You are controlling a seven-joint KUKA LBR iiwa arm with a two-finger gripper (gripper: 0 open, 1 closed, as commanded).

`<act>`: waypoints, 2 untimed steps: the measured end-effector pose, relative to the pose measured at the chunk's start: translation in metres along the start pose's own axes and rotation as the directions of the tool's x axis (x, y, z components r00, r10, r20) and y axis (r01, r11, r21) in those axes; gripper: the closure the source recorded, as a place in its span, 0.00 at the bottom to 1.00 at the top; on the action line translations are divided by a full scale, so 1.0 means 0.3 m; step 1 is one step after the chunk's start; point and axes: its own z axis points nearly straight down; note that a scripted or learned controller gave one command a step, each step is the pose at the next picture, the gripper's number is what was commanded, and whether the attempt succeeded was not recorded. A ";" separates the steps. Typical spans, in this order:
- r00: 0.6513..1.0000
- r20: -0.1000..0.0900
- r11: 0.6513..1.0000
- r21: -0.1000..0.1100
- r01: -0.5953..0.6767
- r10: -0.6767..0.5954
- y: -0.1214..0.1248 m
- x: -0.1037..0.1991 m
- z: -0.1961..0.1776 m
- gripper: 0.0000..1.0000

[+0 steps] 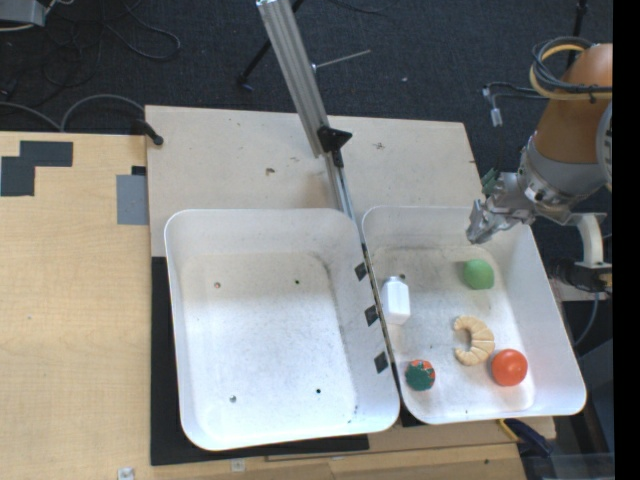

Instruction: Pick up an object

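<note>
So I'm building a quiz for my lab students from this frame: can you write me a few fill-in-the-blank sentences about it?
1. The gripper hangs above the ____ bin.
2. The object nearest the gripper is the ____ ball.
3. The white bottle lies against that bin's ____ wall.
4. The croissant lies between the green ball and the ____ ball.

Missing words: right; green; left; orange

Left bin (200,268) offers open floor — right bin (540,298) crowded by green ball (479,274), croissant (473,339).
</note>
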 end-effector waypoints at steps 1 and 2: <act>1.000 -0.001 1.000 0.002 0.001 -0.001 0.001 -0.003 -0.072 1.00; 1.000 -0.004 1.000 0.005 0.003 -0.003 -0.006 0.186 -0.103 1.00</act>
